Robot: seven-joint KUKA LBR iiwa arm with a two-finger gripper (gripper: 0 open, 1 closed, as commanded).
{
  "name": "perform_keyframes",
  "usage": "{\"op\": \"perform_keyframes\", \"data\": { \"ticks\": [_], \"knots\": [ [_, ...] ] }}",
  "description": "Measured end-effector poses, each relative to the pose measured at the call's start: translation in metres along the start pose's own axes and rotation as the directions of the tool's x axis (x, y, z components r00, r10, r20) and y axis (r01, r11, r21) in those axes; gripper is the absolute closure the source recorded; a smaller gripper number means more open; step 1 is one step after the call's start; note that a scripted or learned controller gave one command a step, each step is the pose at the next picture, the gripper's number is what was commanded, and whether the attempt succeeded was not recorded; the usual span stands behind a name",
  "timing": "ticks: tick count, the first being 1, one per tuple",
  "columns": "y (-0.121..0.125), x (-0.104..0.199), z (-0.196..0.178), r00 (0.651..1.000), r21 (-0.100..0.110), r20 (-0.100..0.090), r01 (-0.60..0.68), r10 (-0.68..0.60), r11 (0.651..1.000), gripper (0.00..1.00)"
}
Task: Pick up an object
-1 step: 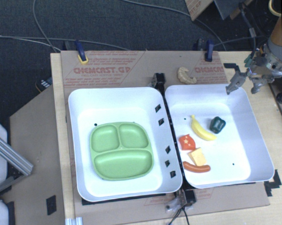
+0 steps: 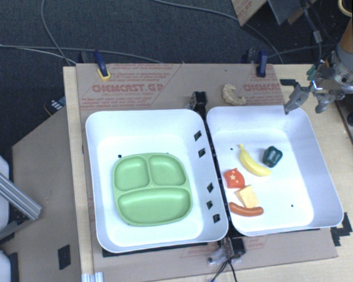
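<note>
Two-finger gripper [image 2: 306, 101] w/ fingers spread, nothing between them, above right white bin's [image 2: 318, 178] far-right corner. Yellow plastic banana [image 2: 253, 161] lies well apart, mid-bin, towards the near left.

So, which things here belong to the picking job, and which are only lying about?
For the job: gripper, banana, green pepper, strawberry, cheese, sausage, right bin.

Lying about: green tray, left bin, crumpled lump, clamps.
</note>
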State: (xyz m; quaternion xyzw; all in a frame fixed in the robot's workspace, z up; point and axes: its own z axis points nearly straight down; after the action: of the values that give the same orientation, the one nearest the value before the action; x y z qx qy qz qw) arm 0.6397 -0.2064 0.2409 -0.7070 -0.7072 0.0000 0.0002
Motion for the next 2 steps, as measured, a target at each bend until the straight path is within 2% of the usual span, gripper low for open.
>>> {"op": "perform_keyframes", "data": {
  "ticks": [2],
  "knots": [
    [0.008, 0.012, 0.100, 1.000, 0.007, -0.002, 0.001, -0.001, 1.000, 0.00]
  ]
}}
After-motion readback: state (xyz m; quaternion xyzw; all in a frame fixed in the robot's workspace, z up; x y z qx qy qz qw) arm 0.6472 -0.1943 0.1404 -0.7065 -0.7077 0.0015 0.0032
